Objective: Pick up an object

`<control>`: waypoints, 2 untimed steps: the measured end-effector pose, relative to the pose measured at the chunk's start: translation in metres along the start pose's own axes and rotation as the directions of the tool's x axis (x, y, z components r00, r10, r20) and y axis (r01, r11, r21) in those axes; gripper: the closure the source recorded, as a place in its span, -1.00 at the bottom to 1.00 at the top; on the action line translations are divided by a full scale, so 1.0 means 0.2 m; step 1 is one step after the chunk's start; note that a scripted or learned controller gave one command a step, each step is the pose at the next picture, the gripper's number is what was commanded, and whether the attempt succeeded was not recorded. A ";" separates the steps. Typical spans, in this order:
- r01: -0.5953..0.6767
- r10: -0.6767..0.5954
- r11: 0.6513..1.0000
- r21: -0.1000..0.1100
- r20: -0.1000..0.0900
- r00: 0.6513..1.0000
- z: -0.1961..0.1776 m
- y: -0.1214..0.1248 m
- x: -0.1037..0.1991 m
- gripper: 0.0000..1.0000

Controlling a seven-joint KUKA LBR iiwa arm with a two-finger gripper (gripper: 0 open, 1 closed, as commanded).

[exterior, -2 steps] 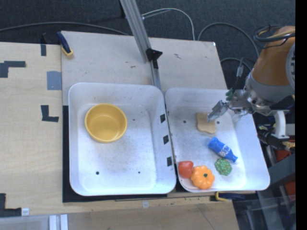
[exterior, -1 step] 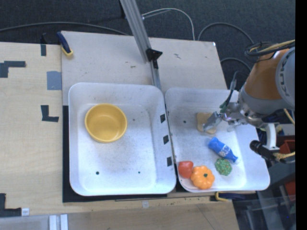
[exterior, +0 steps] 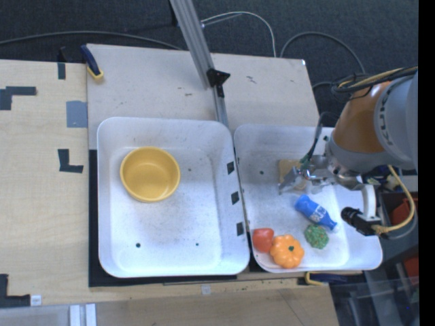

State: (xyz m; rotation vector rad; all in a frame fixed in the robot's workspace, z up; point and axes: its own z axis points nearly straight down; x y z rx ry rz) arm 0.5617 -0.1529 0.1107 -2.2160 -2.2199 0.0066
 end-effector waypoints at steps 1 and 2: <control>0.001 -0.001 1.000 -0.003 0.000 1.000 -0.06 0.00 0.00 1.00; -0.001 0.001 1.000 -0.009 0.001 1.000 -0.29 -0.03 0.00 1.00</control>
